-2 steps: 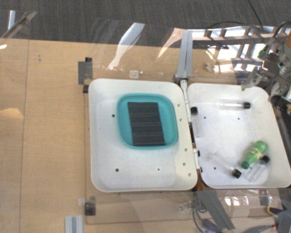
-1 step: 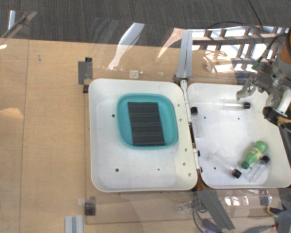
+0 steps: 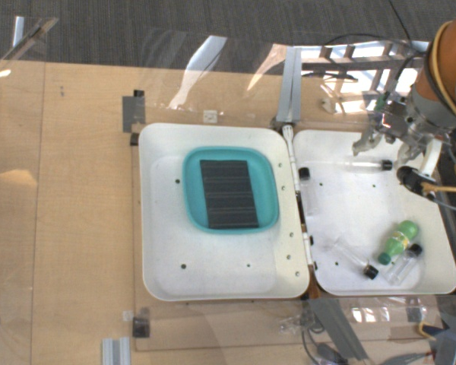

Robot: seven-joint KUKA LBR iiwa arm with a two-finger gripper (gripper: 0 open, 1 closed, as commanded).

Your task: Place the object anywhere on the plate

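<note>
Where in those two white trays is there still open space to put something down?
Left bin: a bare strip along the near edge below the teal plate, whose middle holds a dark ridged pad. Right bin: bare in its middle; crowded at the near right corner by the green bottle and clear tubes.

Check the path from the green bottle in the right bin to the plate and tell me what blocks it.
Between the green bottle and the teal plate lie the two bins' adjoining rims, which it must be lifted over. A dark ridged slab already covers most of the plate's middle, leaving bare its border.
</note>
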